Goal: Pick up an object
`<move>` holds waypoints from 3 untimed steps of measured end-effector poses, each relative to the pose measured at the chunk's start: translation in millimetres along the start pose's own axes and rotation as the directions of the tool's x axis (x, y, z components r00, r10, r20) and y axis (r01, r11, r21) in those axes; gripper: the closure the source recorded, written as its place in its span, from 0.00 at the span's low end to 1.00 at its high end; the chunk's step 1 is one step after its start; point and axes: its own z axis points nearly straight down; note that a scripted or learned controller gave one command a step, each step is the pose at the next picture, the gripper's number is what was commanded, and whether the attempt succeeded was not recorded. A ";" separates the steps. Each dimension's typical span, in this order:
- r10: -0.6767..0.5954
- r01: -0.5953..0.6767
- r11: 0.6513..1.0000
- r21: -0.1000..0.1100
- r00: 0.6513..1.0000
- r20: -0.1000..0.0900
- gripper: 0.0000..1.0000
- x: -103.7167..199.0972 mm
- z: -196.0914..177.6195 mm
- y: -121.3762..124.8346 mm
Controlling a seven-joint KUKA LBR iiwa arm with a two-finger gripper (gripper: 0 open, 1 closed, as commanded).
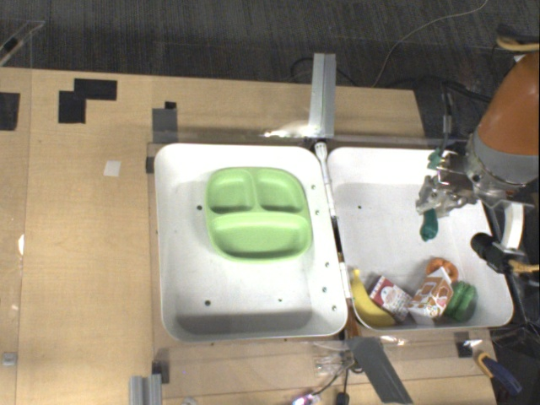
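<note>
So the grey-and-orange arm's gripper (432,213) hangs over the right white plastic bin (380,171), right side of frame. Can't tell how its jaws stand. The pile, yellow banana (364,300), red-and-white carton (390,294), green round thing (461,300), sits lower right. Looks like the approach stage; next it needs to line up over one item and drop down.

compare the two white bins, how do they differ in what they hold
The left bin holds one thing, a green divided plate, lying flat near its middle. The right bin holds several small things crowded along its near edge: a banana, small cartons and a green item. The gripper hangs over the right bin, while nothing hangs over the left bin. Both are shallow, white, and about the same size.
</note>
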 end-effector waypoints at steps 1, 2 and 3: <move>0.322 -0.322 0.947 0.003 0.947 0.002 1.00 1.1 -6.1 8.9; 0.155 -0.155 0.988 0.003 0.988 0.001 1.00 -24.3 28.1 0.3; 0.053 -0.053 0.999 0.003 0.999 0.000 1.00 58.9 14.2 -23.4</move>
